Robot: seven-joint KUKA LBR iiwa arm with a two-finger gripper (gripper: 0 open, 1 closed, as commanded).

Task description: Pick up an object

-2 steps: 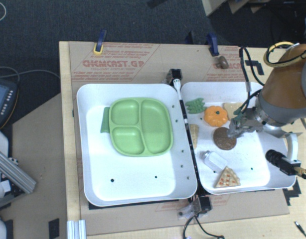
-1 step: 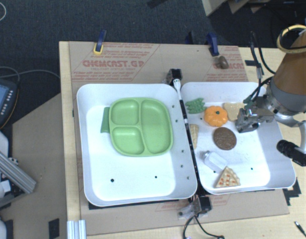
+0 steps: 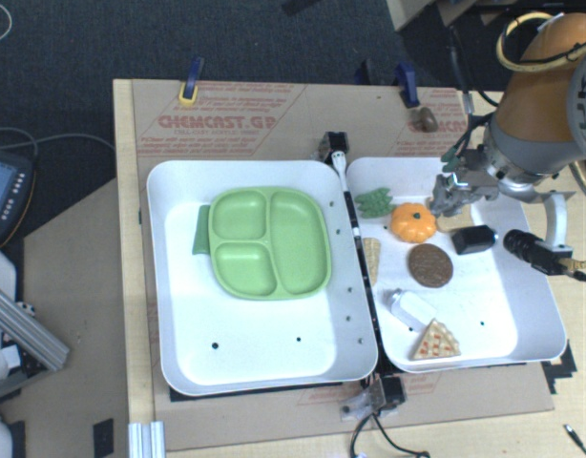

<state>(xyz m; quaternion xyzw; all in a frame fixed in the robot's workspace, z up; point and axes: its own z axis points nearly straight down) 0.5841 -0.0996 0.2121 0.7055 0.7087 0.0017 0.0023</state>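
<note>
Underneath everything, a desk (image 3: 274,113) topped with a tan printed board is seen, set on dark carpet, with a blue clamp (image 3: 191,79) at 11 o'clock and another clamp (image 3: 406,82) at 1 o'clock along the far edge. Two white bins are laid side by side on it. The left bin (image 3: 178,332) is occupied by a green divided plate (image 3: 269,241) lying flat near its centre. In the right bin (image 3: 532,322), a small orange pumpkin (image 3: 411,222) is found toward 11 o'clock, with a green leafy piece (image 3: 375,201) just beside it at its 10 o'clock. A brown round disc (image 3: 430,265) lies near the middle, a black block (image 3: 472,239) at its 1 o'clock, a white tube (image 3: 408,305) and a pizza slice (image 3: 434,340) toward 6 o'clock. A tan strip (image 3: 370,260) is pressed against the bin's left wall.

The arm is brought in from 3 o'clock, its orange band at the upper right. The hand (image 3: 449,197) is hung over the far part of the right bin, just beside the pumpkin at its 2 o'clock. Whether it is clenched or released cannot be told, and nothing is seen held in it.
</note>
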